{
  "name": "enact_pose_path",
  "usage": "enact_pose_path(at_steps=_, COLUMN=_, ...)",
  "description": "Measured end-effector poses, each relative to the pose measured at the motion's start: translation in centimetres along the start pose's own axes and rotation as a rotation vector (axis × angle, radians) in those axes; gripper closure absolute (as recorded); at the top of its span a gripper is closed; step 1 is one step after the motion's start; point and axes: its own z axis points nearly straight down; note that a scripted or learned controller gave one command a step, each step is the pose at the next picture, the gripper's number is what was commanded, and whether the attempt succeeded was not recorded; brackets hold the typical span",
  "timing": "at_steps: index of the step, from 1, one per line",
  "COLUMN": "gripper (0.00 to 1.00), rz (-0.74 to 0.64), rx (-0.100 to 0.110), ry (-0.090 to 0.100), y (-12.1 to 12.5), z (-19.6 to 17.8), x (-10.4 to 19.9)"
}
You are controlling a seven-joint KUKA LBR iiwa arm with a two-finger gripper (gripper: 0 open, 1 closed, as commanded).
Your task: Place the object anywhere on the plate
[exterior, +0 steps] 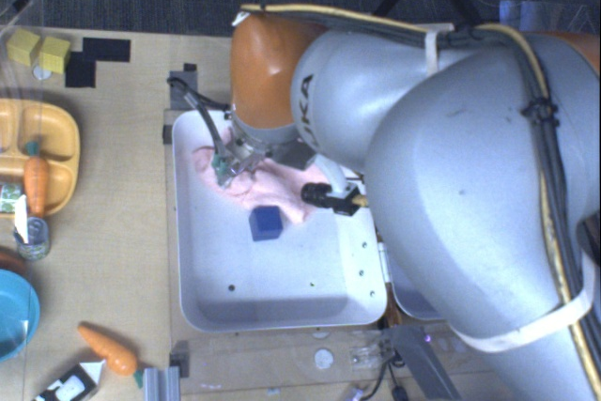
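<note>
A pink plate (286, 181) lies in the far part of the left white bin (282, 296), partly covered by the arm. A small blue cube (266, 223) rests at the plate's near edge; whether it lies on the plate or just beside it on the bin floor is unclear. My gripper (226, 168) hangs over the plate's left part, up and to the left of the cube and apart from it. I see nothing held in it. The grey arm with its orange band (268, 70) hides the plate's far side.
The arm's bulk covers most of the right bin (413, 303). On the bench to the left are a yellow divided tray (56, 131) with a carrot (36, 185), a blue bowl (14, 315), another carrot (111, 349) and yellow blocks (39, 52).
</note>
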Motion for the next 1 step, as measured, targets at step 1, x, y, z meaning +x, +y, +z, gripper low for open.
enact_pose_path(at_steps=1, gripper=1.00, rz=0.324, rx=-0.005, ry=-0.003, y=-5.28, z=-6.70, x=-6.35)
